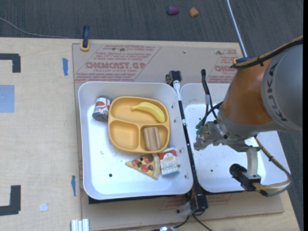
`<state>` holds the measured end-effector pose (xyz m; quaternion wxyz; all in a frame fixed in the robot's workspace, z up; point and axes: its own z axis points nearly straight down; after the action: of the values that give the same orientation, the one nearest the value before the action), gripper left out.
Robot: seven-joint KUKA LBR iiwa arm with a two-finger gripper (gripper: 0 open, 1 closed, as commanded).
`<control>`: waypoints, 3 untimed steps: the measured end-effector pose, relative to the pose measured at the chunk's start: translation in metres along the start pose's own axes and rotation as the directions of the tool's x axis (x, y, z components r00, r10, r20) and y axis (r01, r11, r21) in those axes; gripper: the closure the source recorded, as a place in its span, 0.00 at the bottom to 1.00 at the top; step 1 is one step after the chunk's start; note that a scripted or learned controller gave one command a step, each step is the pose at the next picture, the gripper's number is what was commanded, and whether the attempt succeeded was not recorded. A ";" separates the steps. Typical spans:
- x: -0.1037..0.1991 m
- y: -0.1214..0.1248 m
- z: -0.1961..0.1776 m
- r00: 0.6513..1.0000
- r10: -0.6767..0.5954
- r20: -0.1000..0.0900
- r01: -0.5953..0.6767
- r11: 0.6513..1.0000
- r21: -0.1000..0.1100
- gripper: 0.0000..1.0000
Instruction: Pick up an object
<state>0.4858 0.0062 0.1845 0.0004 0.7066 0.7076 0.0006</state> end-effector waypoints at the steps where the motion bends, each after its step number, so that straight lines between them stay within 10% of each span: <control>1: -0.058 -0.006 0.000 1.000 0.001 0.000 -0.001 1.000 0.000 1.00; 2: 0.012 -0.006 0.000 1.000 0.000 -0.001 0.000 1.000 0.000 1.00; 3: -0.055 -0.006 0.000 1.000 0.002 0.001 -0.002 1.000 0.001 1.00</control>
<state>0.4795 -0.0484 0.1846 0.0007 0.7074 0.7068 -0.0001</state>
